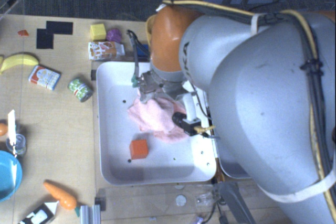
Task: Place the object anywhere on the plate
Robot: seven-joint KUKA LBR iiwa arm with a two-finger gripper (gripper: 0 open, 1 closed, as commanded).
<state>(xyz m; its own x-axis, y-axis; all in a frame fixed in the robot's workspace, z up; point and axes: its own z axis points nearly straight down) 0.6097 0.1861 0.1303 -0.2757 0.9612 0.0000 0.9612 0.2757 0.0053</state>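
- While the arm [252,97] leans in from the right, the far left edge shows a blue plate [6,178]: glossy, round-rimmed, partly cut off, resting on the pale wood bench [52,134].
- Bench clutter near it: a smooth, curved yellow banana [18,62], a small printed carton [44,77], a green-labelled can [80,89] on its side, and an orange carrot [60,195] tapering to a point.
- White bin [113,165]: shallow, hard plastic, rounded corners. It sits well apart from the plate.
- Orange cube [139,149] in the bin: matte, stiff, sharp-edged, lying near the cloth's lower edge.
- Pink cloth [155,118], crumpled mid-bin, is judged to be the task object because the gripper sits at its upper edge. It should be light, limp and non-fragile, and will sag and trail when lifted. Best hold: pinch a raised fold near the middle of the heap.
- Gripper [148,86]: dark metal, at the cloth's top edge. Cannot tell whether it is open or closed, or whether it has any cloth.
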